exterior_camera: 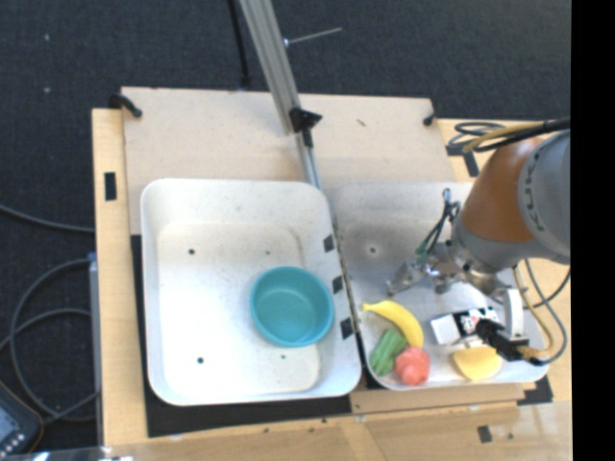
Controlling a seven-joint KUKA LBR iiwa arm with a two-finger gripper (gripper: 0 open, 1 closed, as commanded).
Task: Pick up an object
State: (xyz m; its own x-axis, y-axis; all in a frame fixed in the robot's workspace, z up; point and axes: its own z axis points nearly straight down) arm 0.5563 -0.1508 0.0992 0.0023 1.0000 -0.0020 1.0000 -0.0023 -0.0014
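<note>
Red fruit (413, 366), green vegetable (385, 350) and banana (399, 320) crowd the right bin's (384, 219) near edge. Gripper (421, 275) hangs just beside banana, probably lining up. Can't tell whether it's clenched.

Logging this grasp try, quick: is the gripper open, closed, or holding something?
Gripper: cannot be told whether open or closed. It is low over the right bin, near the banana.

Single fixed overhead camera
Looks down aslant from above the gripper (426, 275), framing its bin (380, 214) and the neighbouring bin (192, 221).
</note>
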